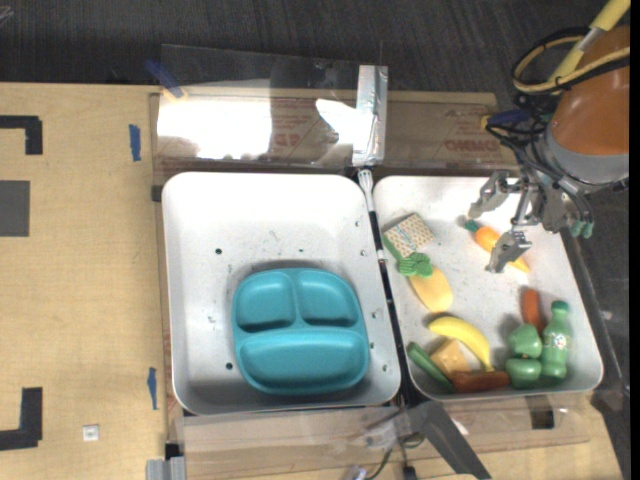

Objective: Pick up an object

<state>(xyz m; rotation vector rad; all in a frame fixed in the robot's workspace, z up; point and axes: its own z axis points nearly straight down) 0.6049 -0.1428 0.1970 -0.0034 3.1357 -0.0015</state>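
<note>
My gripper (500,225) hangs over the upper right part of the right bin (455,200), and its two grey fingers stand apart, so it is open. An orange carrot (486,236) lies on the bin floor just under the fingers, partly hidden by one of them. It rests on the floor, not in my grip. Other toy food in this bin: a waffle square (407,234), a yellow piece with a green top (430,286), a banana (463,335), a red sausage (530,305), a green bottle (557,342) and a green vegetable (523,345).
The left bin (200,228) holds a teal divided plate (298,330). A clear plastic sheet (270,118) stands behind the bins. Yellow and black cables (560,63) loop near the arm's orange band (598,118). More toy pieces crowd the right bin's front edge (470,373).
</note>
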